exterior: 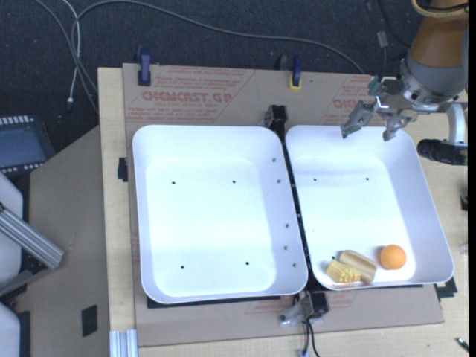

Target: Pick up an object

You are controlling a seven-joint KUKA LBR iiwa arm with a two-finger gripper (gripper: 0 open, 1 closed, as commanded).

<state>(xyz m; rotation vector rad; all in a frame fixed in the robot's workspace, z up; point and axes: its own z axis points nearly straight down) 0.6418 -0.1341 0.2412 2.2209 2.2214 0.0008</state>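
My gripper (370,127) hangs with its two fingers spread wide and nothing between them, above the far rim of the right bin (424,192). I judge I am at the approach step: next I must travel toward the near edge and descend. There, well apart from me, lie an orange ball (393,256) and a bread roll (358,262), its long axis running sideways with a slight tilt, with a yellow corn piece (343,274) touching it.
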